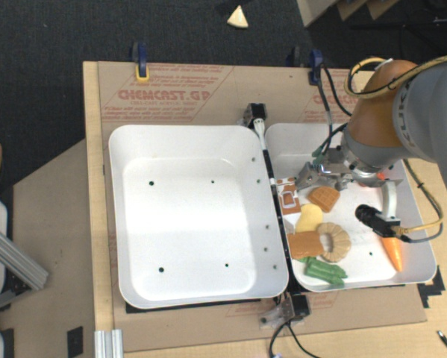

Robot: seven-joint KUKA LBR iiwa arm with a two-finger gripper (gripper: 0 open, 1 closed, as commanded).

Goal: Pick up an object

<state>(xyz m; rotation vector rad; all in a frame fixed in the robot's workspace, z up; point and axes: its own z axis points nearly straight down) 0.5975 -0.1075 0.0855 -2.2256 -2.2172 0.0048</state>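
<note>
camera view: the gripper (322,171) hangs low in the right bin (411,273), just above the waffle piece (324,198); whether it is apart or together cannot be told. the yellow lump (309,217), ring biscuit (333,241), green pod (325,272) and carrot (395,253) lie close by. risk, as judged: crowded items may cause a glancing, failed grasp. the left bin (133,144) sits alongside.

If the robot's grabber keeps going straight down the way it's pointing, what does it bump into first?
Probably the brown waffle-like toy, which lies just under the gripper in the right bin. The yellow piece sits just beyond it. Height is hard to judge from this slanted view, so this is a best guess.
</note>
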